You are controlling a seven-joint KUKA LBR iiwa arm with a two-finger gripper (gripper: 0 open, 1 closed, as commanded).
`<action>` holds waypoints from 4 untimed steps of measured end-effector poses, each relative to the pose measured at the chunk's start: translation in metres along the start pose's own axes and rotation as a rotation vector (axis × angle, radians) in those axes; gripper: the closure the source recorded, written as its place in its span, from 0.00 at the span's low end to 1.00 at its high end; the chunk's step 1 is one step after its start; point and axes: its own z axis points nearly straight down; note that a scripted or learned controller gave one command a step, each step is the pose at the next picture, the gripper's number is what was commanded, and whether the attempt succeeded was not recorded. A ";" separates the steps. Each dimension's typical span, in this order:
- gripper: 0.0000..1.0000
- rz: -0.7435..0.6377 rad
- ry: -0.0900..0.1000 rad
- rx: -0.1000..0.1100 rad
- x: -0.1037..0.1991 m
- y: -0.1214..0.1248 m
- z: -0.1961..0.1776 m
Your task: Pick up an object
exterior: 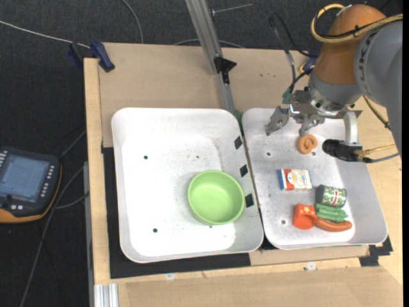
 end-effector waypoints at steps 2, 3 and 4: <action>1.00 0.000 0.000 -0.005 0.000 0.000 0.029; 1.00 0.000 -0.001 -0.009 0.000 -0.008 -0.029; 1.00 0.000 -0.001 -0.009 0.000 -0.007 -0.082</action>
